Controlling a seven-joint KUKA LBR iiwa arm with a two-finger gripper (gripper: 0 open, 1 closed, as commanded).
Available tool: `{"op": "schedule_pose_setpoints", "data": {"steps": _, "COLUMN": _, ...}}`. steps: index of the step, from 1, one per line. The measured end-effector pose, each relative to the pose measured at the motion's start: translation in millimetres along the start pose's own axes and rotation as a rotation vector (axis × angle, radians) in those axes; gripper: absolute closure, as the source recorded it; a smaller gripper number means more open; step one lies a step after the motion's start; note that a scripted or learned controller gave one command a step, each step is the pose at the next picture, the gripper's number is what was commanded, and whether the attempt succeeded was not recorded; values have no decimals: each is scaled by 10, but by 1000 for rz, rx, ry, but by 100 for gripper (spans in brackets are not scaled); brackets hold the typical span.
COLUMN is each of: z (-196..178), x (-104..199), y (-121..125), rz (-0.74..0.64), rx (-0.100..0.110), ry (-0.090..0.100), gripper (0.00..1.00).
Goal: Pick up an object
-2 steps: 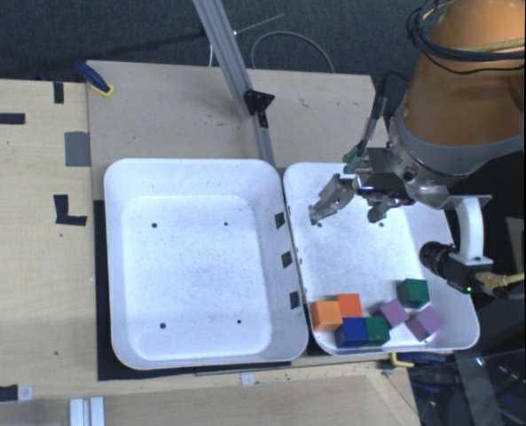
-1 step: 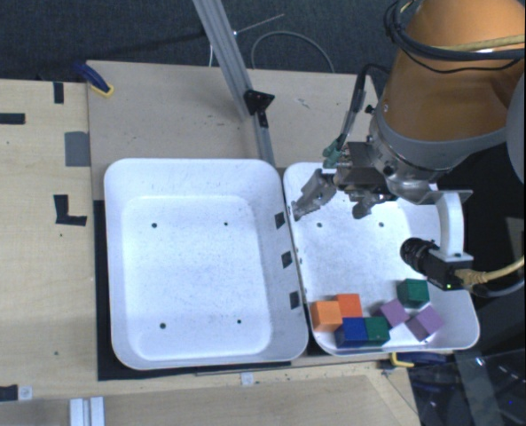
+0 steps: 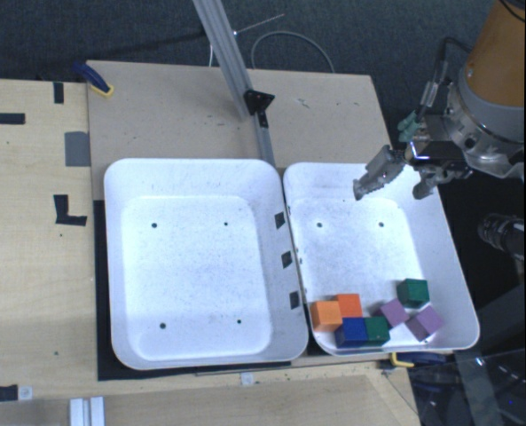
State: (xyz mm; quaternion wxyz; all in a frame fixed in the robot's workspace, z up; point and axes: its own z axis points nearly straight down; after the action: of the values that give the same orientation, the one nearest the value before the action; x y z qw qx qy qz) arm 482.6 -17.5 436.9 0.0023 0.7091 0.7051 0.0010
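The right bin (image 3: 440,238) holds coloured blocks (image 3: 373,318) at its near edge; the gripper (image 3: 396,183) hovers spread, holding nothing.

Grey arm (image 3: 486,118), orange band (image 3: 504,51), dark cables, two grey fingers (image 3: 373,177)

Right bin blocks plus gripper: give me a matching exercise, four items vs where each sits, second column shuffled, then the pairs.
Column 1:
1. orange blocks
2. blue block
3. dark green block
4. gripper

Column 2:
A. above the right bin's far edge, fingers open, holding nothing
B. near edge, between an orange block and a green block
C. near-left corner of the right bin
D. by the right wall, behind the purple blocks

Pairs: 1-C, 2-B, 3-D, 4-A
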Motion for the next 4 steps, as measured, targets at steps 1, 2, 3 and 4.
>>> {"op": "schedule_pose_setpoints", "data": {"steps": 1, "z": -146, "x": 711, "y": -5, "rz": -14, "rx": 4, "ry": 3, "gripper": 0}}
{"op": "schedule_pose_setpoints", "data": {"steps": 2, "z": 83, "x": 1081, "y": 553, "rz": -9, "rx": 7, "ry": 1, "gripper": 0}}
{"op": "schedule_pose_setpoints", "data": {"steps": 3, "z": 532, "x": 1001, "y": 1296, "rz": -5, "rx": 9, "ry": -1, "gripper": 0}}
{"op": "schedule_pose_setpoints", "data": {"steps": 4, "z": 1937, "x": 785, "y": 617, "rz": -5, "rx": 17, "ry": 0, "gripper": 0}}
